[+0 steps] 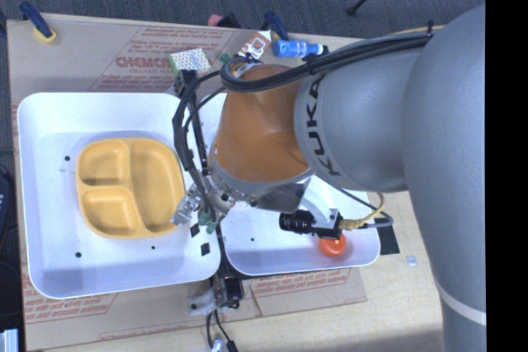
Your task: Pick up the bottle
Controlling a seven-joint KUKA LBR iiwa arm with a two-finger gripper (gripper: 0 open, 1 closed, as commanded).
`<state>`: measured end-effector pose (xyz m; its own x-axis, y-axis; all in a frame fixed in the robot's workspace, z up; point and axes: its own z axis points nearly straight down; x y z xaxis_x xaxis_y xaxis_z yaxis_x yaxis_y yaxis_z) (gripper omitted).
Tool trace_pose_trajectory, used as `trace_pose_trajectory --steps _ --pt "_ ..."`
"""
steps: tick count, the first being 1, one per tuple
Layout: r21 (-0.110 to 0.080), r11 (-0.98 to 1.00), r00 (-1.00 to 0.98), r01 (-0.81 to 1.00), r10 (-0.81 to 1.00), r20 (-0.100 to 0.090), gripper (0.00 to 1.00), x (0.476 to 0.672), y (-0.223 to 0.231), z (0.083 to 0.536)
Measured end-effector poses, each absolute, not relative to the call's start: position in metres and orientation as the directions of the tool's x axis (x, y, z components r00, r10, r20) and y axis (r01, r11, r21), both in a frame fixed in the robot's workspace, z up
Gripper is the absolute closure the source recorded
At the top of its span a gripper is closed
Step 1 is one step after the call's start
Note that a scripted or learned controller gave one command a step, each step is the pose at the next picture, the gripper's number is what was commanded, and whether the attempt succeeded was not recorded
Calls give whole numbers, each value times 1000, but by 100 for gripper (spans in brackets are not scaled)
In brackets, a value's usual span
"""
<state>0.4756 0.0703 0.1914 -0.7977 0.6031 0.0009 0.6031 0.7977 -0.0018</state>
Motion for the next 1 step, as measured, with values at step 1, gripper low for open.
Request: trace_pose_trajectory --steps 1 --pt "0 777 -777 630 630 -2 100 498 11 319"
